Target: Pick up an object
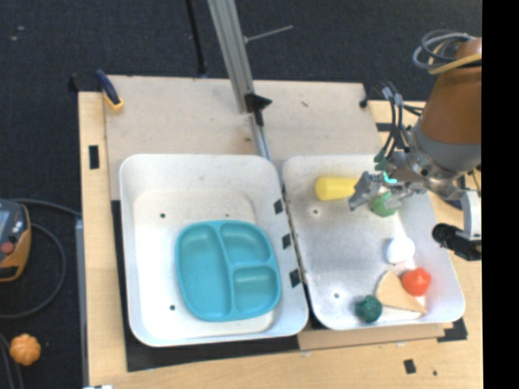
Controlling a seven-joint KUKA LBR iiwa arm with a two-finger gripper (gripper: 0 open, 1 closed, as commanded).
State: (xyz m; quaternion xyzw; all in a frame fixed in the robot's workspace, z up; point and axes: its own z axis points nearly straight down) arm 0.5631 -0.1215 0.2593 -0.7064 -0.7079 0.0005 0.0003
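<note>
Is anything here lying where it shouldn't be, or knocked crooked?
One thing stands out: a small orange ball lies at the bench's near left corner, outside both bins. The right bin also sits slightly rotated against the left bin. The blue divided plate lies flat, and nothing looks spilled or broken.

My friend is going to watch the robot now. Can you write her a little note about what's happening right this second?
Gripper: down in the right bin, at its far end, beside the yellow piece and right at a green piece. Whether it holds anything can't be told.
Right bin also has: white ball, red ball, tan wedge, dark green piece.
Left bin: teal divided tray.
Done: arm has reached into the bin.
Left: nothing is visibly lifted, so the pick is yet to be confirmed.
</note>
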